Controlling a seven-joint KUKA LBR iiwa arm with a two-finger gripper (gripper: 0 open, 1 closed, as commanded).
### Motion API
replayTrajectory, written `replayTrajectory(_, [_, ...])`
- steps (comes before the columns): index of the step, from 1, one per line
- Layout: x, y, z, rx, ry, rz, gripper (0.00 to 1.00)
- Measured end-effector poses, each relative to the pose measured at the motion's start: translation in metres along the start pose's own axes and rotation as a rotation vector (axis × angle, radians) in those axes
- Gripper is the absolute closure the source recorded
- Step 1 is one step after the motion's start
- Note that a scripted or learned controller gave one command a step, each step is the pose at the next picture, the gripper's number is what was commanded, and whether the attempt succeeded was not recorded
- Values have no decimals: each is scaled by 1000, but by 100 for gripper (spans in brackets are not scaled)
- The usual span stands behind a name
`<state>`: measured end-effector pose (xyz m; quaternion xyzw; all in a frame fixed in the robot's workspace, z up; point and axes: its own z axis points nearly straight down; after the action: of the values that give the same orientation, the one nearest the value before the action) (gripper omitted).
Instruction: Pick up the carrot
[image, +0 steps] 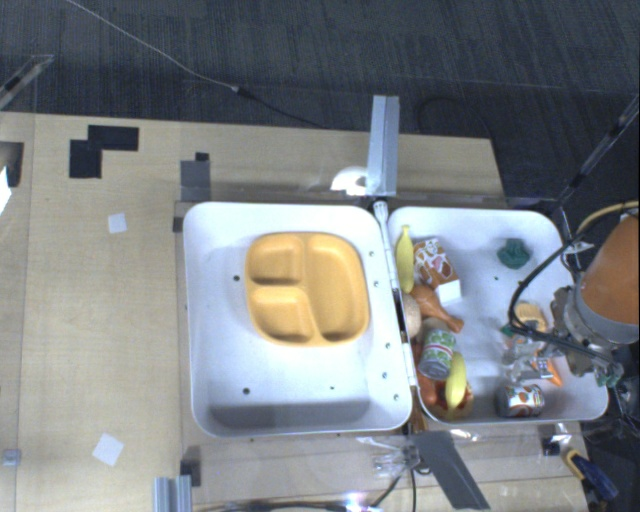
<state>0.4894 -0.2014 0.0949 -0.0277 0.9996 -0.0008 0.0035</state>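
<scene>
Fingers (527, 372) low at right bin (480, 222) edge, carrot (437, 300) near divider

Matt pale wood-look table (90, 330). Smooth white plastic bins (215, 400), slight sheen. Matt yellow plastic tray (305, 288). Glossy metal can (518, 401). Brushed metal post (384, 145).
</scene>
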Motion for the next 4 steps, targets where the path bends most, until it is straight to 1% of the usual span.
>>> replayTrajectory(1, [-6, -5, -40, 2, -6, 49, 100])
replayTrajectory(2, [-60, 42, 5, 1, -7, -189, 100])
replayTrajectory(3, [-20, 17, 4, 5, -12, -303, 100])
replayTrajectory(4, [-19, -3, -18, 1, -3, -471, 100])
